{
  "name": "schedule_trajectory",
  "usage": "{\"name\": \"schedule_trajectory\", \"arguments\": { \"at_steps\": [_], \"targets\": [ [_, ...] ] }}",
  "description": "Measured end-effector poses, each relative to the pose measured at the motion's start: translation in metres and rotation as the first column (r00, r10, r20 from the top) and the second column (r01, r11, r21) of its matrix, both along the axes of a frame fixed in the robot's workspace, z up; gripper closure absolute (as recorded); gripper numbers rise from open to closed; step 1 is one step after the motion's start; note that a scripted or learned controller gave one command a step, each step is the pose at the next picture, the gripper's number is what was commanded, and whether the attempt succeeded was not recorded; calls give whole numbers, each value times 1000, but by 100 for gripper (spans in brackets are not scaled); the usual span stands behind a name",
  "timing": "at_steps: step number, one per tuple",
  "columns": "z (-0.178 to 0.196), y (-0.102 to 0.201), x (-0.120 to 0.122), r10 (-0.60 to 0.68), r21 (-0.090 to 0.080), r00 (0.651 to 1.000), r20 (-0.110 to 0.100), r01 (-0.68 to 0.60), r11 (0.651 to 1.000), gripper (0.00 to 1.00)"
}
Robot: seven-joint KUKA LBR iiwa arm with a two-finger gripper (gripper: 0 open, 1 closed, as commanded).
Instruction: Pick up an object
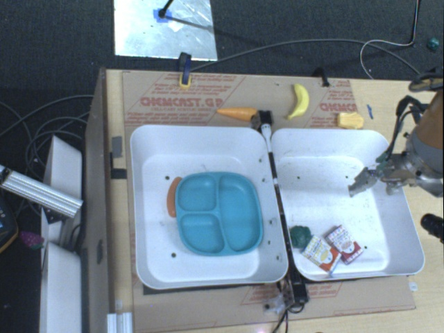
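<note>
My gripper hangs over the right part of the right bin, its fingers spread open with nothing between them. Well below and left of it, near that bin's front wall, lie a dark green lump, a white and orange packet and a red and white packet. In the left bin a blue divided tray lies flat, with an orange sausage-shaped piece along its left side.
Behind the bins, on the cardboard bench top, lie a banana, a carrot and a yellow block. A black clamp sits where the two bins meet. Cables run along the back.
</note>
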State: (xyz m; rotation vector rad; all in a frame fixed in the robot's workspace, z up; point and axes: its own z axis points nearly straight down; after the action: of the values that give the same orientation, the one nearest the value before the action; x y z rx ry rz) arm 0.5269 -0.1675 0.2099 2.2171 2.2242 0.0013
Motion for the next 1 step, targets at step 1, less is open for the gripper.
{"name": "schedule_trajectory", "arguments": {
  "at_steps": [1],
  "targets": [
    [-87,68,38,1,1,1000,-2,-1,1000,0]
  ]
}}
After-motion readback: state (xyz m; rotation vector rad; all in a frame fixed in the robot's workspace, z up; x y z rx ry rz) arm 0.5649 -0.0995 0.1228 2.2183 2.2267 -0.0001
